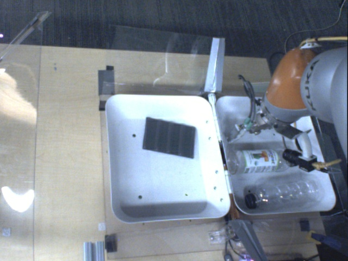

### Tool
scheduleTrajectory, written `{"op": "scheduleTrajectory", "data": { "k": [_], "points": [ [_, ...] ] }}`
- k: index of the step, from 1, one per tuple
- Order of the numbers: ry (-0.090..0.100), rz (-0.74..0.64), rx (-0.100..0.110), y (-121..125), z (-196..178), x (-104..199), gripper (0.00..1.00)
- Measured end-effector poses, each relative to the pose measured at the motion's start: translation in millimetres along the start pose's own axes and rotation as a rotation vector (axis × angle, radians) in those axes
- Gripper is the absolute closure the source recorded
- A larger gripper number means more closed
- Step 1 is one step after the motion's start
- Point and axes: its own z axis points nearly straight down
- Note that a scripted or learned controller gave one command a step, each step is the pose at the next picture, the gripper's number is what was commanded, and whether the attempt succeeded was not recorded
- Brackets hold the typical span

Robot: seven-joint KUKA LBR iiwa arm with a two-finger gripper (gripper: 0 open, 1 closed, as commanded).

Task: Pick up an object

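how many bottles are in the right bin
2. A small bottle with an orange and green label lies on its side mid-bin; a clear plastic bottle with a black cap lies along the near wall. The arm may hide more.

A single fixed camera looked down at a slant from above the bench (60,145), far enough off to take in both white bins together. The left bin (117,162) sat near the middle of its view, with the right bin (326,200) just beside it and dark carpet (136,4) beyond the bench's far edge.
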Motion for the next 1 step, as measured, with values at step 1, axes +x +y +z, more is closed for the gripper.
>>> {"op": "scheduleTrajectory", "data": {
  "k": [1],
  "points": [
    [0.009,-0.068,0.016,-68.7,0.8,22.9,0.0]
  ]
}}
